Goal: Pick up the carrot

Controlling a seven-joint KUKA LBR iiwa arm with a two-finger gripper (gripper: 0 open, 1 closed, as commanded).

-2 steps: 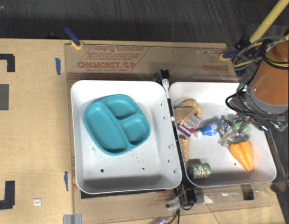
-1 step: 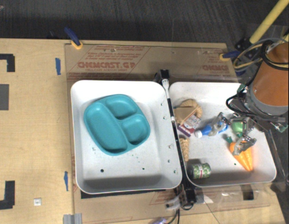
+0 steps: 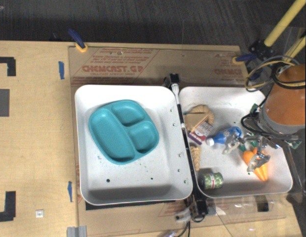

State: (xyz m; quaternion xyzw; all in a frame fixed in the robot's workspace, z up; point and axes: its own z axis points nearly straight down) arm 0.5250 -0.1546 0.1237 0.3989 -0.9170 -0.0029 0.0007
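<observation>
Now the arm (image 3: 286,102), grey with its orange band, reaches over the right bin (image 3: 227,97) from the right side. Its gripper (image 3: 255,151) hangs low over the right part of this bin, just above the carrot (image 3: 260,171). The carrot is orange and lies near the bin's right front corner, with one gripper finger (image 3: 262,158) touching or almost touching its top. From this slanted view I cannot tell if the fingers are apart or together, and the carrot is not clearly between them. Just left of the gripper lies a blue and white bottle (image 3: 223,137). A green can (image 3: 211,179) lies near the front wall, and a snack packet (image 3: 200,127) is beside the bin's left wall. The left bin (image 3: 94,179) holds a teal divided plate (image 3: 123,130).
</observation>
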